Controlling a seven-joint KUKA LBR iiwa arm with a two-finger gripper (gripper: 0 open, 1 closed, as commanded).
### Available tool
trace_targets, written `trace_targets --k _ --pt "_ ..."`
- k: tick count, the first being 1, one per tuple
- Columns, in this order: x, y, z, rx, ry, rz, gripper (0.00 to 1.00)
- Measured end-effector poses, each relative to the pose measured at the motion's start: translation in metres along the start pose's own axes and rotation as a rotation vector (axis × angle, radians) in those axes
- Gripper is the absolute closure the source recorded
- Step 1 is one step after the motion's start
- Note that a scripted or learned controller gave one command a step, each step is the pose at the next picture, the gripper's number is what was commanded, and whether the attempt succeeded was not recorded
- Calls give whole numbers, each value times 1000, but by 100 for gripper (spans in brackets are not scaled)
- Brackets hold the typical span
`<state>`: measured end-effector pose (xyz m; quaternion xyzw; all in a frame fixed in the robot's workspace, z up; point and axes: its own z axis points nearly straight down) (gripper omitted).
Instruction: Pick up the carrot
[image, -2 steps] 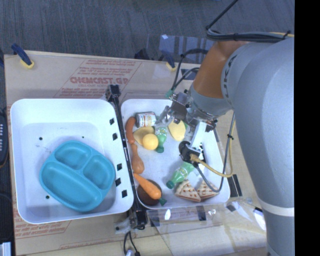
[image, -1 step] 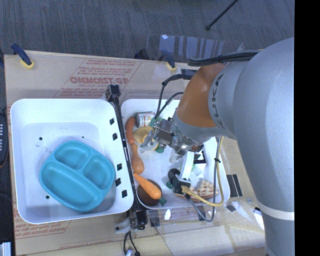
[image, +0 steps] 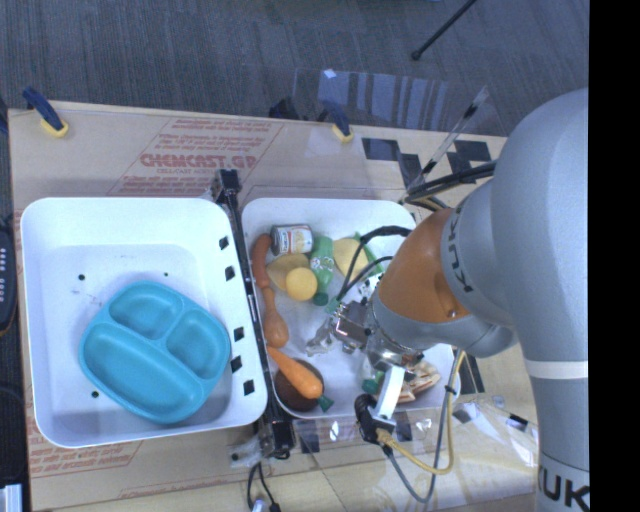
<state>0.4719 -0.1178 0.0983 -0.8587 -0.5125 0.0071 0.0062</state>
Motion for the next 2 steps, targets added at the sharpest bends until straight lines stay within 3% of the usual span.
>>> trace_targets --k 1,2 --pt "26 -10 8 -1 8 111 0" --pt "34 22 7 -5 6 388 0"
